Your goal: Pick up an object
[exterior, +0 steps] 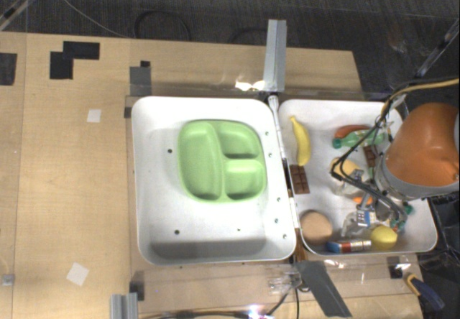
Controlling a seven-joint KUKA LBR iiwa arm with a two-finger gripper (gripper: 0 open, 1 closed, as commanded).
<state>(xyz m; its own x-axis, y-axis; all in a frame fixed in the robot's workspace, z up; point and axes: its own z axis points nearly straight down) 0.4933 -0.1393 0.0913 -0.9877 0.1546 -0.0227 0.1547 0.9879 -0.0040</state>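
A: What sits on the wooden table (65, 188)?

B: Two shallow white plastic bins side by side. The left white bin (154, 231) holds a light green divided plastic tray (219, 159), lying flat near that bin's middle. The right white bin (316, 108) touches the left bin along a shared edge and carries the small things.

A: Take the right bin as the landmark. What lies where?

B: Along its left wall, a yellow banana (300, 141) runs lengthwise in the upper half. Just below the banana, against the same wall, lies a dark brown chocolate bar (300, 181). In the lower left corner sits a round tan bun-like object (316, 225). Along the bottom wall lies a small red and blue marker-like cylinder (347, 245), and just right of it a yellow lemon-shaped object (384, 236). Near the top wall there is a reddish sausage-shaped item (352, 131) with a green piece (350, 141) touching its lower side.

A: And the arm?

B: The grey arm's orange band (425, 145) covers the bin's right side, with black cables looping beside it. The gripper (365, 214) hangs low over the bin's lower right part, just above the lemon-shaped object. Whether it is spread or closed I cannot tell; wires and clutter blur it.
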